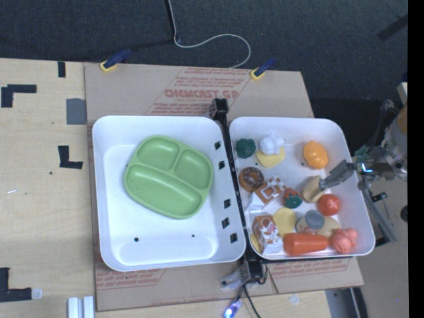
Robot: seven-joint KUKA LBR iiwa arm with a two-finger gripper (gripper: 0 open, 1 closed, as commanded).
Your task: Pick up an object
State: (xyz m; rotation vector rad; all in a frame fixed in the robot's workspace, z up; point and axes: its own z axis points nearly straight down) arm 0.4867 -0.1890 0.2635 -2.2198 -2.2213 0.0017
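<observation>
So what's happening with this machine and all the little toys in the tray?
A robot arm reaches in from the right, its claw low over the right bin, which is crowded with toy food. The claw tip sits by a tan piece, between an orange toy and a red tomato-like ball. Nothing is visibly held. The left bin holds a green divided plate.
</observation>
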